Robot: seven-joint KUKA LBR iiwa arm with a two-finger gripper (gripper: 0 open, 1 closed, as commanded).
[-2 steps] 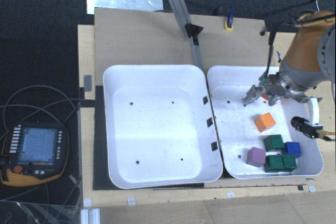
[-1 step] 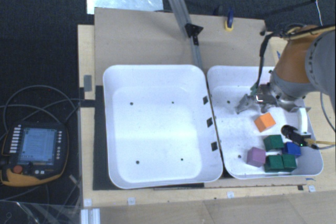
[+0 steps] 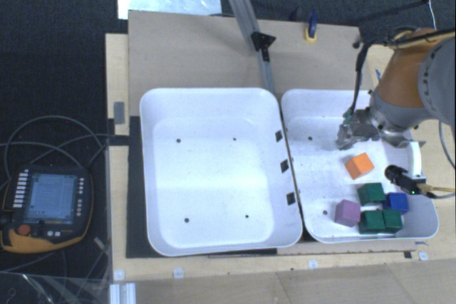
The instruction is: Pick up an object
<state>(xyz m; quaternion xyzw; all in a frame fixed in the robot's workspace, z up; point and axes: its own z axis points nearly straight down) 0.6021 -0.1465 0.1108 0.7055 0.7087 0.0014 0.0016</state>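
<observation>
Bench: tan board [image 3: 214, 46] on dark carpet carried two white bins side by side.
Gripper: gripper [image 3: 348, 139] hung low over the right bin [image 3: 313, 117], in its upper half; whether it was apart or together could not be told.
Nearest object: orange block [image 3: 360, 165] lay just below the gripper, apart from it.
Further objects: purple block [image 3: 348, 212], green blocks [image 3: 370, 193] and blue block [image 3: 397, 201] clustered in the right bin's lower corner.
Left bin: left bin [image 3: 153, 153] sat beside it.
Far left: teach pendant [image 3: 46, 208] lay on the floor.
</observation>
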